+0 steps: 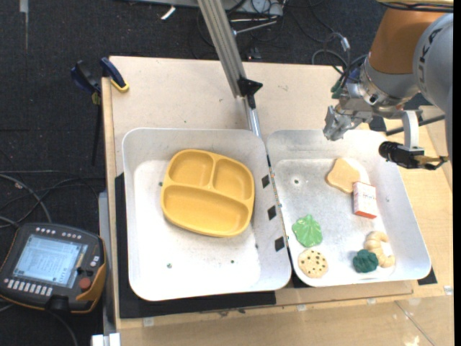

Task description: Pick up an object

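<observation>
The right bin point(403, 215) holds a tan wedge of bread point(342, 174), a small red and white box point(364, 198), a green leaf-shaped piece point(307, 229), a chocolate-chip cookie point(312, 263), a dark green lump point(364, 261) and a pale knobbly piece point(379, 244). My gripper point(334, 128) hangs over the far edge of the right bin, up and slightly left of the bread, with nothing seen between its fingers.
A yellow divided plate point(209, 192) lies in the left bin point(144, 215). A slanted metal pole point(223, 34) crosses the bench at the back. A blue and yellow clamp point(101, 74) sits at the bench's far left corner. A teach pendant point(50, 265) lies lower left.
</observation>
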Robot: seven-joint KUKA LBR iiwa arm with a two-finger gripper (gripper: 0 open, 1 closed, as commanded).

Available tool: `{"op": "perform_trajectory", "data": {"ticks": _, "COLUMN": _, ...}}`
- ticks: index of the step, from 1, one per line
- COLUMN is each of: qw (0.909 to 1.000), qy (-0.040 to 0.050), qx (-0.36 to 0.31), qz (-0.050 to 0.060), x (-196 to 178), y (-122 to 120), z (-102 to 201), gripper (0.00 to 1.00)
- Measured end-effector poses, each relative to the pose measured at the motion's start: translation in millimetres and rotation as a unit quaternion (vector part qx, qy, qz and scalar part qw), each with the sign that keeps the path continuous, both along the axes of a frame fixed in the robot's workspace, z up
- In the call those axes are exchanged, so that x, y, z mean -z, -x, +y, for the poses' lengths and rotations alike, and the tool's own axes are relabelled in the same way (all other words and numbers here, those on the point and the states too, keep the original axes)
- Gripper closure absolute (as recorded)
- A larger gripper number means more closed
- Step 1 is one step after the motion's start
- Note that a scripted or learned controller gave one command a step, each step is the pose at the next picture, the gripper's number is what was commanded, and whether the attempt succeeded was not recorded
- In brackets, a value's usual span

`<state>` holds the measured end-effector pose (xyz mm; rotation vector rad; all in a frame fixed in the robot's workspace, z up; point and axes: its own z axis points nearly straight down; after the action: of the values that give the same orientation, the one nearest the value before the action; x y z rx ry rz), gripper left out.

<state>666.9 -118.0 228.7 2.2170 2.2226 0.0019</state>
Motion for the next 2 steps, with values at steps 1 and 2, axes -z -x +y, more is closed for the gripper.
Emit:
{"op": "perform_trajectory", "data": {"ticks": 1, "qw": 1.0000, "qy": -0.0016, "qx": -0.003, "qz": 0.001, "x": -6, "y": 5, "z": 61, "gripper": 1.00}}
{"op": "perform_trajectory", "data": {"ticks": 2, "qw": 1.0000, "qy": -0.0012, "qx": -0.003, "qz": 0.000, "x": -16, "y": 2, "z": 113, "gripper": 1.00}}
